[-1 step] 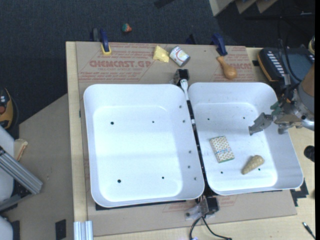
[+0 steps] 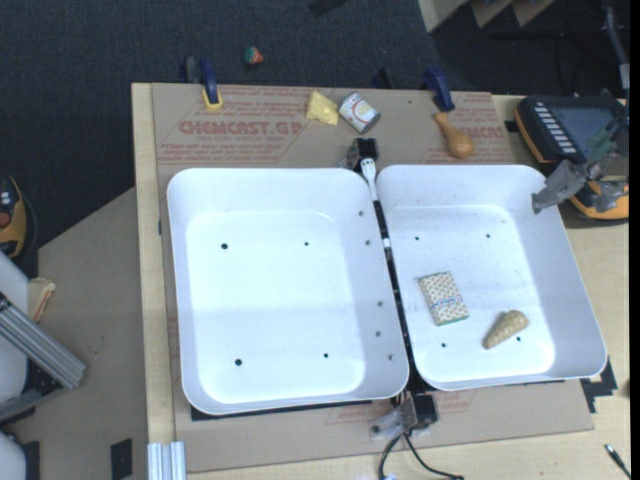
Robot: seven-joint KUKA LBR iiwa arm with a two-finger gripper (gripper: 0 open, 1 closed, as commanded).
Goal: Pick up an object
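Note:
In the right bin (image 2: 560, 268) lie two objects. One is a small flat box (image 2: 443, 298) with a speckled pattern, near the bin's middle. The other is a tan cone-shaped piece (image 2: 505, 329), toward the front right. My gripper (image 2: 545, 198) pokes in as a grey shape over the right bin's far right rim. It is well apart from both objects, up and to their right, and nothing is visible in it.
The left bin (image 2: 200, 268) sits beside the right one. On the board behind the bins lie a yellow wedge (image 2: 322, 108), a small white box (image 2: 359, 112) and a brown pear-shaped piece (image 2: 457, 140). Blue clamps (image 2: 209, 80) hold the board. A handheld pendant (image 2: 565, 128) rests at the right.

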